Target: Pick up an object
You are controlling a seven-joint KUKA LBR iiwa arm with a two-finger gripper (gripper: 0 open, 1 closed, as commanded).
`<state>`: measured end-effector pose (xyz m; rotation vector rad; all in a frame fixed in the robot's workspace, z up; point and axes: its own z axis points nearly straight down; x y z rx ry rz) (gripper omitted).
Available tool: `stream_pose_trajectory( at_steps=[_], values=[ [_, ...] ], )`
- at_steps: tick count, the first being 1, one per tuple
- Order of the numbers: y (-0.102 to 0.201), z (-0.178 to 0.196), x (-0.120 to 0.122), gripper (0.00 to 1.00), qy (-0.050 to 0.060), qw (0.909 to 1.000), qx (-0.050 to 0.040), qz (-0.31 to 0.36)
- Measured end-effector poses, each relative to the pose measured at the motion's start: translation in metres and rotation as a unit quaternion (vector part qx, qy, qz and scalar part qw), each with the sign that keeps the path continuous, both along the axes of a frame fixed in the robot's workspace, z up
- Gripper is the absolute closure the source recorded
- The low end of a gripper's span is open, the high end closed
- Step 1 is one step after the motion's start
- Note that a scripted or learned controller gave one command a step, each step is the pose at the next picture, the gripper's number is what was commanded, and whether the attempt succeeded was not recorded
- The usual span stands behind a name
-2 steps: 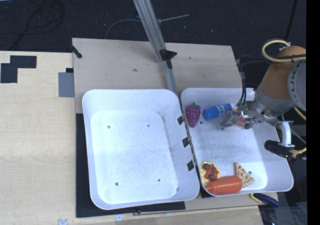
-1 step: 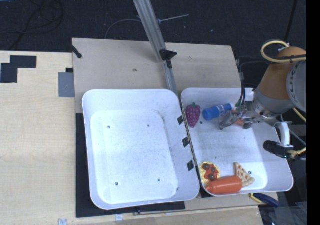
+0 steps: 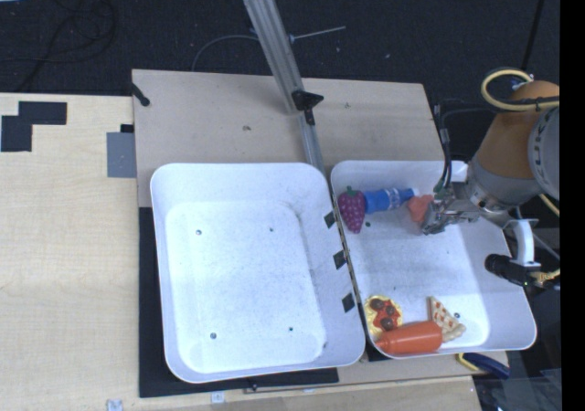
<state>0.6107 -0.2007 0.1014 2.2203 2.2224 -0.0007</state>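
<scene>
The right bin [image 3: 416,286] holds a purple grape bunch [image 3: 352,209] by its left wall, a blue bottle [image 3: 388,199] lying on its side, and a small orange-red piece [image 3: 419,208] at the bottle's right end. My gripper [image 3: 436,220] hangs low over the bin's upper right part, just right of the orange-red piece. At the bin's front lie a red sausage [image 3: 410,338], a round pizza toy [image 3: 384,313] and a pizza slice [image 3: 446,319].
The left bin [image 3: 239,268] sits beside the right one, with black clips along the shared wall. A metal rail [image 3: 277,44] slants up at the back. The arm's orange band and cables [image 3: 516,140] stand at the right.
</scene>
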Motion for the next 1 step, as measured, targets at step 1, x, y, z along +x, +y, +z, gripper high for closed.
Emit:
stream_pose_trajectory(
  at_steps=[1],
  values=[
    [0.0093, 0.0518, 0.0049, 1.00, -0.002, 1.0000, -0.0002, 0.000]
  ],
)
